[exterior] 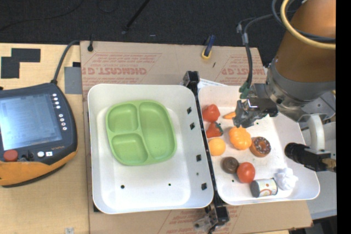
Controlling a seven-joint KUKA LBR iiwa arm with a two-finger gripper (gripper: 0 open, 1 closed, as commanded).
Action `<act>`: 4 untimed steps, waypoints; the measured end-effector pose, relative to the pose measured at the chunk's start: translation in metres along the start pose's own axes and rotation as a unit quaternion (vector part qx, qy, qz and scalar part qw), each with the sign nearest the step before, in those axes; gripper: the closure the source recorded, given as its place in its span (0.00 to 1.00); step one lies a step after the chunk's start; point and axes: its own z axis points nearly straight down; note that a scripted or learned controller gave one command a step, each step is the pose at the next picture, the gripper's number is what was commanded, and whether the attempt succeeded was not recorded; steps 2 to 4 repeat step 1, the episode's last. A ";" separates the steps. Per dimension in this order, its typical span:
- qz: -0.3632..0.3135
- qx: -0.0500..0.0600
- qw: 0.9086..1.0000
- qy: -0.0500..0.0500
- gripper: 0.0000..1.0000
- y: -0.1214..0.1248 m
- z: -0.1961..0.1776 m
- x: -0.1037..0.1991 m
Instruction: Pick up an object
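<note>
The right bin [299,186] holds several toy foods: a red tomato [210,113], a strawberry [213,130], an orange [217,146], a yellow-orange pepper [239,138], a chocolate donut [260,146], a brown ball [230,164], a red ball [246,172], a small can [264,188] and a white crumpled piece [285,179]. My gripper [243,115] hangs over the upper middle of this bin, just above the pepper, beside a small orange carrot-like piece [228,115]. Whether anything sits in its grasp is not visible.
The left bin [104,172] carries a green divided plate [140,132]. A tablet controller [33,126] lies to the far left on the bench. A black clamp divider [198,134] separates the bins. The arm's grey body and cables fill the upper right.
</note>
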 end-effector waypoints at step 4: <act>-0.001 -0.001 1.000 0.000 1.00 -0.022 -0.055 0.091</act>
